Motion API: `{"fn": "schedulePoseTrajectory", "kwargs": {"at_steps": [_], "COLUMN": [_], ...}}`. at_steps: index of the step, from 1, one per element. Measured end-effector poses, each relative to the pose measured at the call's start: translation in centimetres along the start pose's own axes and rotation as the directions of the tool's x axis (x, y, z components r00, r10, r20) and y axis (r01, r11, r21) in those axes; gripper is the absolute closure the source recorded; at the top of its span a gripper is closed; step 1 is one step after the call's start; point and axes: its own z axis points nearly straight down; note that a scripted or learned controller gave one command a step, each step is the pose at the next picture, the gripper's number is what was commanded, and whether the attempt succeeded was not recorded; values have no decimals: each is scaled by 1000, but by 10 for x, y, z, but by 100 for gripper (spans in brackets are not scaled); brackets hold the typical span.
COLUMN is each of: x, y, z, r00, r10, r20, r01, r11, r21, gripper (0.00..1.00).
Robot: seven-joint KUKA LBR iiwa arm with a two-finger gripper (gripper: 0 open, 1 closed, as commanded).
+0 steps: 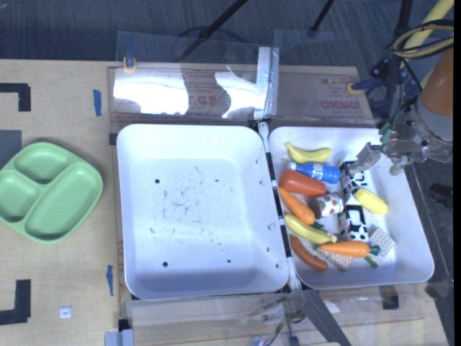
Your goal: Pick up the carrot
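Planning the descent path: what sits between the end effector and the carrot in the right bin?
In the camera view, a yellow lemon-like piece and a black-and-white toy lie between the end effector and the carrot.

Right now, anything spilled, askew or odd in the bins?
Nothing spilled or damaged. All the toys sit heaped in the right bin, overlapping each other. The carrot lies near the front, resting across other pieces. The gripper is over that bin's back right. A green divided plate sits on the bench, apart from both bins.
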Motion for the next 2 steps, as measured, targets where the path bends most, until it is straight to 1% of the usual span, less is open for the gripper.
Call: {"fn": "schedulePoseTrajectory", "kwargs": {"at_steps": [1, 2], "x": [61, 72], "y": [-22, -24], "z": [98, 42], "r00": [996, 996], "r10": [91, -85], "r20": [0, 1], "r01": [-91, 85], "r11": [996, 996], "r21": [-4, -2], "gripper": [0, 0]}}
